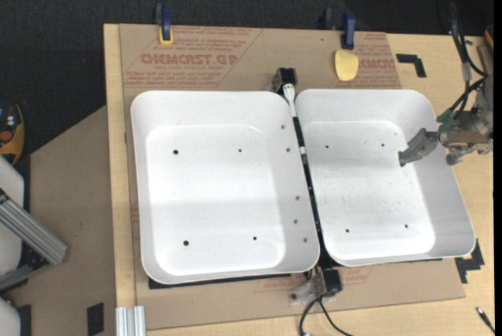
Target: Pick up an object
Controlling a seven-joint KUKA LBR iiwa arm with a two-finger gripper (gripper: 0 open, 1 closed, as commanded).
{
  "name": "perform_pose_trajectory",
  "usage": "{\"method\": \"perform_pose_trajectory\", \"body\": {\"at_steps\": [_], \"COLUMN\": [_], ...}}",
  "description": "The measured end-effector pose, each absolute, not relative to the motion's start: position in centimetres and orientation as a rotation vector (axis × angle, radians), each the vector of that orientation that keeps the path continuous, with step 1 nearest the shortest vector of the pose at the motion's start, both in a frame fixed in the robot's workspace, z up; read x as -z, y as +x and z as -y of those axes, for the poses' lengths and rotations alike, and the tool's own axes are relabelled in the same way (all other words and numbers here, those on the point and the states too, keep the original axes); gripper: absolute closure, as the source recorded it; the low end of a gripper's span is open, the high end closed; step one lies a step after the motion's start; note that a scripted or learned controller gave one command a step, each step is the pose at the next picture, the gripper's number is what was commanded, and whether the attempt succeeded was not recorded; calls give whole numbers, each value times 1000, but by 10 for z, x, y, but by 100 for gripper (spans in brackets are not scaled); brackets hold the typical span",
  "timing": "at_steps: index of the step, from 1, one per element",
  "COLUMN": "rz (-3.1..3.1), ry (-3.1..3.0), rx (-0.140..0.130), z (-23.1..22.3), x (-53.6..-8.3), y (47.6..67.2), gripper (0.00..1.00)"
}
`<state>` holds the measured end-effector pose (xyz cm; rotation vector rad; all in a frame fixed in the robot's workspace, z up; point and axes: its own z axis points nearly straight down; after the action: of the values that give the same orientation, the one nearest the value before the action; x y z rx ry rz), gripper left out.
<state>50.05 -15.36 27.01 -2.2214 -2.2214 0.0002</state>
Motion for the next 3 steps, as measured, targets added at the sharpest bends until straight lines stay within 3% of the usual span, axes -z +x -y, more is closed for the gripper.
{"method": "perform_pose_trajectory", "body": {"at_steps": [1,2,3], "rz": [2224,2240,2224], "ry": [-2223,-2230,-2203], "rx": [2,21,-10], "z": [154,115,25], "x": [-281,-506,-380], "y": [501,511,516], "gripper": [100,100,100]}}
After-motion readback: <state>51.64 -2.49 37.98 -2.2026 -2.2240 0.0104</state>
